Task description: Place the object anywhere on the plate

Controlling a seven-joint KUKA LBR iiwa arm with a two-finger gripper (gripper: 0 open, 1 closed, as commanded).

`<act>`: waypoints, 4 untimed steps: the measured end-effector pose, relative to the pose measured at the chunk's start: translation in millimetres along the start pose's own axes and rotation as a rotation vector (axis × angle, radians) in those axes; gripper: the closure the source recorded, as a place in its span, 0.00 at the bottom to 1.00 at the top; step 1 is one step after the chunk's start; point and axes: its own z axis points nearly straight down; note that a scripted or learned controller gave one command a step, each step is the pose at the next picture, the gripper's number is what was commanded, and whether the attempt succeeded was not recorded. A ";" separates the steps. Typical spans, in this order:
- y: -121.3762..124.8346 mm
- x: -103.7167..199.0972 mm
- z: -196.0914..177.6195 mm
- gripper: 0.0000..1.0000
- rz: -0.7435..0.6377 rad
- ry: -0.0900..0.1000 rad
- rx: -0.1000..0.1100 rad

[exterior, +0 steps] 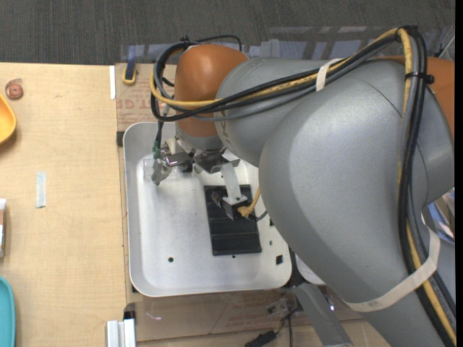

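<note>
Step in hand: by my judgement the pick-up, since the tool (pixel 158 170) hung low inside the white bin (pixel 145 266), at about 10 o'clock of the bin's floor.
Tool state: it could not be told whether it was apart, together or clamped on anything; the view was too crowded by the wrist.
Object: it could not be picked out with any certainty, and nothing could be read as gripped.
Plate: not identified. A teal rim (pixel 3 318) at the frame's 8 o'clock edge may be it, but too little showed to say.
Next move: probably confirm a hold, lift clear of the bin's wall, then carry towards 9 o'clock, across to wherever the plate lay.
Arm: the grey arm (pixel 347 179) reached in from 3 o'clock, its orange band (pixel 202 71) at 12 o'clock of the tool.
Surface: a pale wooden desk (pixel 72 230) at 9 o'clock of the bin, bearing an orange dish edge (pixel 4 125), a small reddish disc (pixel 13 89) and a pale strip (pixel 40 190), all well apart.
Room: dark carpet (pixel 217 6) along 12 o'clock.
</note>
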 end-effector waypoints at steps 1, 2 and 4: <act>-80.7 25.2 0.3 0.00 0.031 0.000 0.000; -41.0 -11.6 0.3 0.00 0.544 -0.001 0.000; 32.7 -0.1 -0.4 0.00 0.314 -0.001 -0.001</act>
